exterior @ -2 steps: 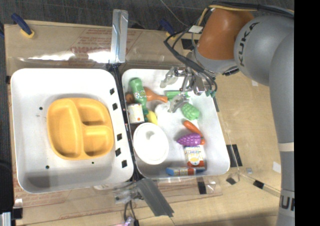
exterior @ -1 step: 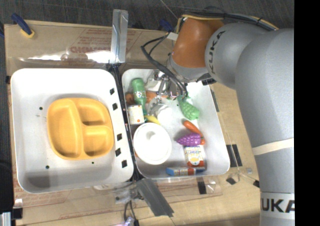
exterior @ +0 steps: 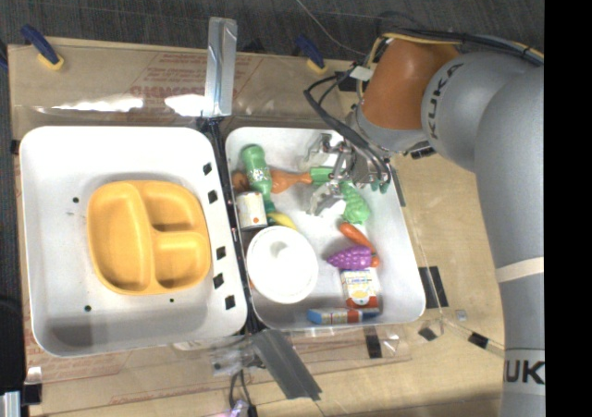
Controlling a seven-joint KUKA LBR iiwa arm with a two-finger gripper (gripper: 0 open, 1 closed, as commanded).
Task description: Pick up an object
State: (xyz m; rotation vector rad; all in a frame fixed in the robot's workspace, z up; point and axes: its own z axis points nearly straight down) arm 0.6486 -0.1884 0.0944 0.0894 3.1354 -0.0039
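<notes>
Your gripper [exterior: 335,179] hangs low in the right bin [exterior: 407,249] at about 1 o'clock, I cannot tell its opening, and the crowded green toys [exterior: 355,205] at 5 o'clock from it may slip or jam together.

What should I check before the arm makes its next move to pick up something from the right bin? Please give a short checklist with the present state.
1. Claw is over the right bin: ok.
2. An object is between the fingers: cannot tell, the toys there are cluttered.
3. Targets within reach: ok, the orange carrot and green bottle lie close by the claw.
4. Free room around the claw: not ok, toys crowd it.
5. Yellow divided tray sits in the left bin, apart from the work: ok.
</notes>
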